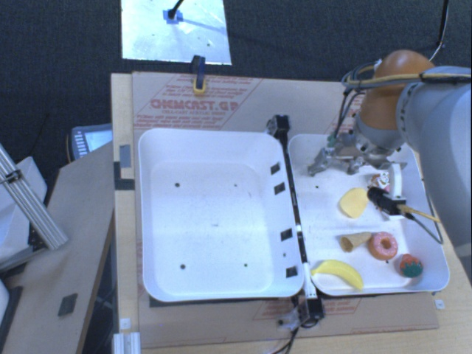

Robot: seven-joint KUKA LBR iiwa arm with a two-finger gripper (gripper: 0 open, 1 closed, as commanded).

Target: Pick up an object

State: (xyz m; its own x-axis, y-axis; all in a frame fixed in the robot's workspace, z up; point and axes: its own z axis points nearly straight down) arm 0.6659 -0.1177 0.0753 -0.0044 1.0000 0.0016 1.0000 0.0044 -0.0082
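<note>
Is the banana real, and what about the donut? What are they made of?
Both look like toys, likely plastic. The banana is one even bright yellow with a smooth skin and no brown spots. The donut has flat pink icing with a slight shine, more like moulded plastic or rubber than bread. The white bin under them also looks like smooth, thin plastic.

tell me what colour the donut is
Pink, with a darker hole, the donut lies in the right bin; camera view shows it.

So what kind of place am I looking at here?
Probably a robotics lab test bench: a grey arm reaches over two white bins, the right one holding toy food such as a banana and a donut.
</note>
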